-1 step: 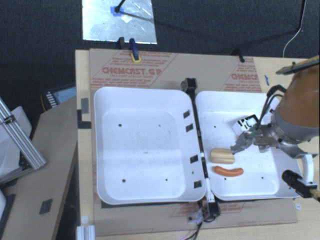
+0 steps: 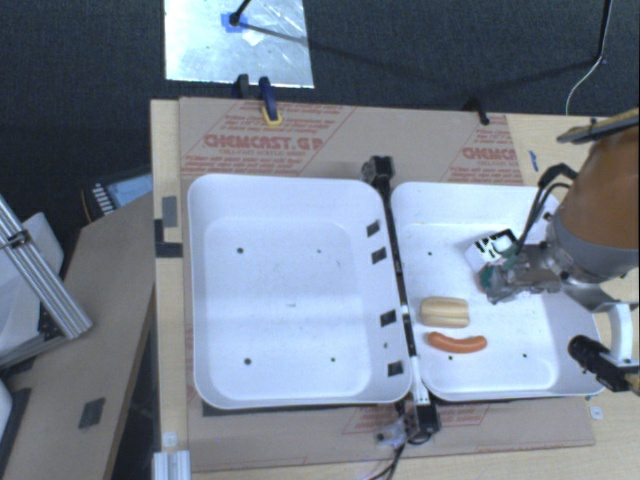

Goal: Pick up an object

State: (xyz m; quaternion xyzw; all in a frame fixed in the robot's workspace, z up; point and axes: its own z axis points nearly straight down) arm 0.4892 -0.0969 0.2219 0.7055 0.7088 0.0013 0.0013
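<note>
The arm [image 2: 600, 208] reaches in from 3 o'clock and its gripper [image 2: 497, 276] hangs low over the right bin [image 2: 440, 208], with a small white and green thing [image 2: 487, 250] just beside its tip at about 11 o'clock; whether the jaws are open or closed is too blurred to tell, and nothing can be seen held between them. The likeliest things to pick lie in the same bin: a bun [image 2: 444, 312] at roughly 8 o'clock from the gripper and near it, and a sausage [image 2: 457, 343] just below the bun, close to it but apart. The left bin [image 2: 270, 198] sits alongside across the divider. The step in hand looks like the approach to a grasp. To do it well, I would settle on one target, centre the jaws over its middle, and turn them across its short axis, since both bun and sausage lie lengthwise from 9 to 3 o'clock. The sausage is thin and round and may roll, so a straight descent matters; the bun offers a broader, softer grip and seems the safer choice.
</note>
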